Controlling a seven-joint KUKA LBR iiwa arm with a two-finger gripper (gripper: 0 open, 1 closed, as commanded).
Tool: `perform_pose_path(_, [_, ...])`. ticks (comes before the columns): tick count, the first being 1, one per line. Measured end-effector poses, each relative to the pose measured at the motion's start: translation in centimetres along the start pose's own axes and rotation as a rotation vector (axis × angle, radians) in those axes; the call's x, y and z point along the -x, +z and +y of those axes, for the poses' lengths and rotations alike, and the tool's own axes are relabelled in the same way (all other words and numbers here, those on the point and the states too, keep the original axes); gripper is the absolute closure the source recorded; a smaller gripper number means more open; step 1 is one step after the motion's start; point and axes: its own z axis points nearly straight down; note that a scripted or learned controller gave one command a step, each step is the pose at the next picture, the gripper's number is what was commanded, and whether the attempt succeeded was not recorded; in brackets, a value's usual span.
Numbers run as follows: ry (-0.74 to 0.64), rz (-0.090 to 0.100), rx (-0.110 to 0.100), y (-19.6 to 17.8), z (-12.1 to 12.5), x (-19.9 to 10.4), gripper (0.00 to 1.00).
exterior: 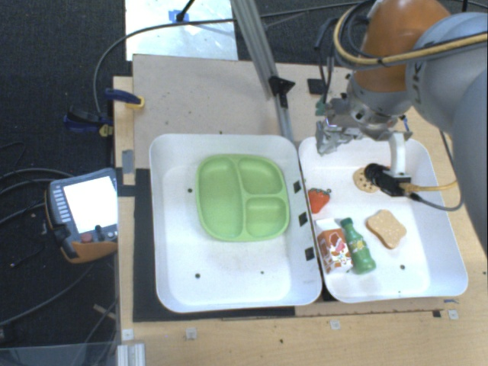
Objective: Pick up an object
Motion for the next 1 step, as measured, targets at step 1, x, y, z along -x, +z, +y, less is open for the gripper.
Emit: perform_pose_path(1, [0.001, -0.001, -0.002, 1.19, -0.48, -5.26, 1.00])
